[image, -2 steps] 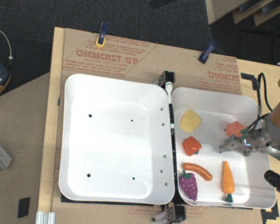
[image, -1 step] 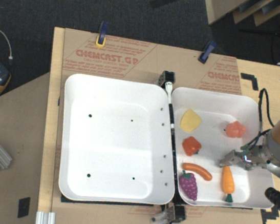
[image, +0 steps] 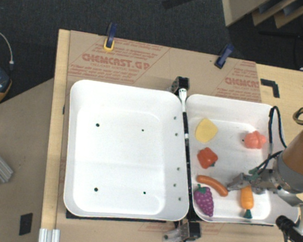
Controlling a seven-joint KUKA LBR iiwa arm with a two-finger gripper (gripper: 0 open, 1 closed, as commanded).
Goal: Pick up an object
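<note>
The right bin (image: pixel 237 108) holds several toy foods: a yellow piece (image: pixel 206 130), a pink piece (image: pixel 255 140), a red pepper (image: pixel 207 157), an orange-red sausage (image: pixel 212 184), purple grapes (image: pixel 204 200) and an orange carrot (image: pixel 247 199). My gripper (image: pixel 243 182) is low in this bin near its right side. It sits just above the carrot's top end and to the right of the sausage. Whether it touches either one is unclear.
The left bin (image: pixel 82 136) is a wide white tray with a few small dark holes. Both bins rest on a brown cardboard sheet (image: pixel 148 61) held by clamps (image: pixel 110 38). A black cable (image: pixel 272 129) runs along the right bin's far wall.
</note>
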